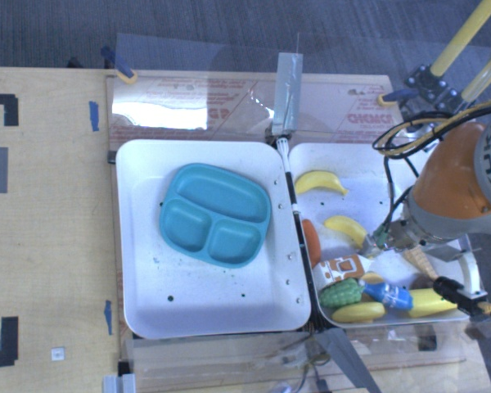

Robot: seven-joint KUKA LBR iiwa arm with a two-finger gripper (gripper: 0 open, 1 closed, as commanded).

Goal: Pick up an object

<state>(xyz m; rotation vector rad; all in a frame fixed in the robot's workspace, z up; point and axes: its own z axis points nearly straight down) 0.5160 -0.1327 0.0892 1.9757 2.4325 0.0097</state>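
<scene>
Grey wrist under the orange band: I am hanging my gripper [382,240] low over the right bin [368,155], at the right tip of a banana [348,228]. From this slant I cannot tell whether the gripper is spread or pressed together, and nothing is showing in it.

Judging the step as the approach to a grasp. To do it well, I am thinking: come down square across the banana's short width, at its thick middle rather than the tapering tip, and keep off the box [344,267] lying just below it.

The banana is lying flat on the bin floor, mid-bin, curved, plain yellow, smooth and glossy-looking, probably toy plastic and likely to slip.

Further out: a second banana [321,182] near the bin's top, a carrot [312,240] along the left wall, a green piece [341,293] and a blue piece [390,295] crowding the bottom edge. A blue plate [215,215] is sitting in the left bin [147,301].
</scene>
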